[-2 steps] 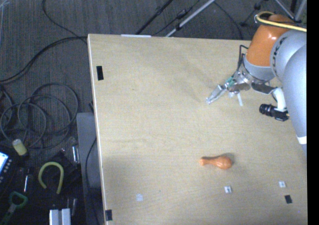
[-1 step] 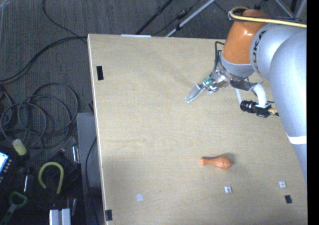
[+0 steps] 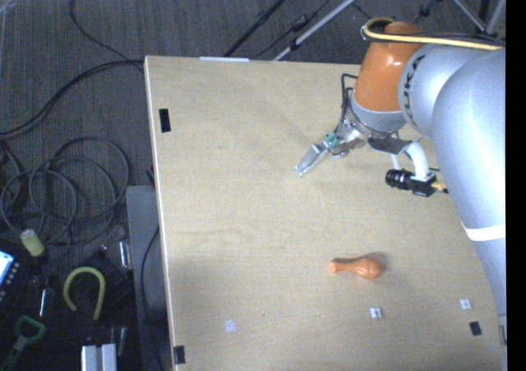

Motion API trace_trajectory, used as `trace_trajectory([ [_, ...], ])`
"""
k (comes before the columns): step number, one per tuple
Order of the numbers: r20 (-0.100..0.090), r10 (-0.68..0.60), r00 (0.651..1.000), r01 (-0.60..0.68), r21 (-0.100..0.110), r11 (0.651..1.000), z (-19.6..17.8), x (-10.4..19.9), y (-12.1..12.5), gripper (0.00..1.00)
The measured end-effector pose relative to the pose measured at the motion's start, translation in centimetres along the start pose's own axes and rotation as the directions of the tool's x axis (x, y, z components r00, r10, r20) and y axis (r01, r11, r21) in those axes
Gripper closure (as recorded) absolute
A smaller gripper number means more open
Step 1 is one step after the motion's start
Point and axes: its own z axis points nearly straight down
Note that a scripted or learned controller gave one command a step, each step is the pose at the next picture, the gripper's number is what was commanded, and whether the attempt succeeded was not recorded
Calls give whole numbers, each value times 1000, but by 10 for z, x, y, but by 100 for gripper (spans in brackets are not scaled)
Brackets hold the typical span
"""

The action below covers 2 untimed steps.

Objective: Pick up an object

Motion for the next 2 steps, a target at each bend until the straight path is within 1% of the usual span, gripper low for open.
trace_trajectory([
  [1, -1, 2, 1000, -2, -2, 1000, -9, 0, 0, 100],
  [2, -2, 194, 981, -195, -2, 981, -100, 39, 20, 100],
])
